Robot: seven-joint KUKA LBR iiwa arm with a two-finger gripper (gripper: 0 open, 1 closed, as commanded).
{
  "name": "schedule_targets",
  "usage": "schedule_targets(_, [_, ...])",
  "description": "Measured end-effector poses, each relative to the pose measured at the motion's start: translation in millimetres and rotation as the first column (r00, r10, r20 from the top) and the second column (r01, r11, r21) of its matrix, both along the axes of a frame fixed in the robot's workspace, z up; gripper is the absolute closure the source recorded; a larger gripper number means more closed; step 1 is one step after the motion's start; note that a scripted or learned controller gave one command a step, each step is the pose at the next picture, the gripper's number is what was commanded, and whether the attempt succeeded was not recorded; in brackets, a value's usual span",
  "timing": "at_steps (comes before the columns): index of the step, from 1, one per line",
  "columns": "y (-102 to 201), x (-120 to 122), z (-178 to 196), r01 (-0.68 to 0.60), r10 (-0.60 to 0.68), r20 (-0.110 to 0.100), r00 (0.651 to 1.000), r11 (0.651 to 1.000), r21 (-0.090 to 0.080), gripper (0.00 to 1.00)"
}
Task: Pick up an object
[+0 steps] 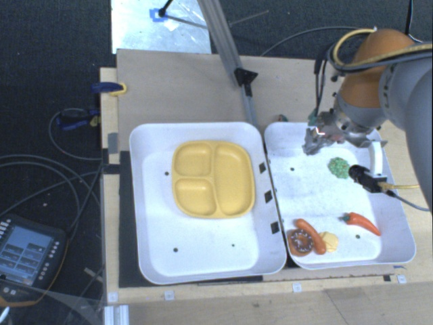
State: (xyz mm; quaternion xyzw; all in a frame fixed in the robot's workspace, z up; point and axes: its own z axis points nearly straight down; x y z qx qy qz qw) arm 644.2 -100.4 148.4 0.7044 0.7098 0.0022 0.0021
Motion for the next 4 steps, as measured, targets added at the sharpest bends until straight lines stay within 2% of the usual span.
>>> schedule_targets(1, [1, 8, 46, -0.001, 0.001, 0.001, 1.0, 1.0, -0.001, 1.0])
schedule_targets(2, [1, 9, 64, 0.0, 0.0, -0.002, 1.0, 1.0, 0.0, 1.0])
schedule_targets(3, [47, 5, 75, -0.003, 0.003, -0.003, 1.0, 1.0, 0.002, 1.0])
schedule_targets(4, [102, 6, 67, -0.004, 0.004, -0.005, 1.0, 1.0, 0.003, 1.0])
